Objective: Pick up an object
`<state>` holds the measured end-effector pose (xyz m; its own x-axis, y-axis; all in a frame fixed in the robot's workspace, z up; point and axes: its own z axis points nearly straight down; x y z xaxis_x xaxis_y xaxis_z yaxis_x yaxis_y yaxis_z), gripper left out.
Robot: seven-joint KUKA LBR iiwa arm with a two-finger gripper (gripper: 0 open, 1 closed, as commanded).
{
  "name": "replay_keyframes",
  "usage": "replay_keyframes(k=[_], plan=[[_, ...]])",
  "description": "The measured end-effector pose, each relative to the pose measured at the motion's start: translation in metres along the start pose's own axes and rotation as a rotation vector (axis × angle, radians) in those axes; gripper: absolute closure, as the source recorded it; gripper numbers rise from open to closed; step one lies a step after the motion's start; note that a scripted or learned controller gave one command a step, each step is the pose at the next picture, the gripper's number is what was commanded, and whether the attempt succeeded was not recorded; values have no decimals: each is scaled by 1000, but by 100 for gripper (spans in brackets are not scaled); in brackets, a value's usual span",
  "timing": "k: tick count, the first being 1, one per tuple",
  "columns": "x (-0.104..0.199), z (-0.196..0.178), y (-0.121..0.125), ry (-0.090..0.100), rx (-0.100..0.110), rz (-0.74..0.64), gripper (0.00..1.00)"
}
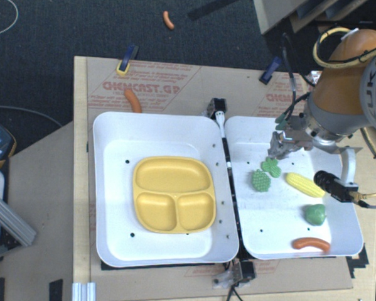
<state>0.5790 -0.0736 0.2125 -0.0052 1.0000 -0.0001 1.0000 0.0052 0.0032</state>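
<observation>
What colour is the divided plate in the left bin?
Yellow. The divided plate shows plainly in the camera view, lying in the left white bin.

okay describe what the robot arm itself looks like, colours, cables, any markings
The arm is grey with a broad orange band above the wrist and dark lettering on its grey shell at the frame edge. A yellowish cable loops over the orange part, and thin dark cables run down to the small grey metal gripper.

Bins [110, 193]: smooth white plastic, slight sheen. Yellow tray [173, 193]: matt plastic. Counter [179, 83]: printed brown cardboard, matt. Corn [304, 184] and sausage [310, 244]: glossy plastic.
</observation>
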Motion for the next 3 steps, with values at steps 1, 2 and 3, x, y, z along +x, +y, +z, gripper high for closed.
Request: replay_keyframes(k=[1,2,3], plan=[[51,6,20,1,0,-1,100],[105,-10,47,1,-3,-1,100],[142,-18,77,1,-3,0,100]])
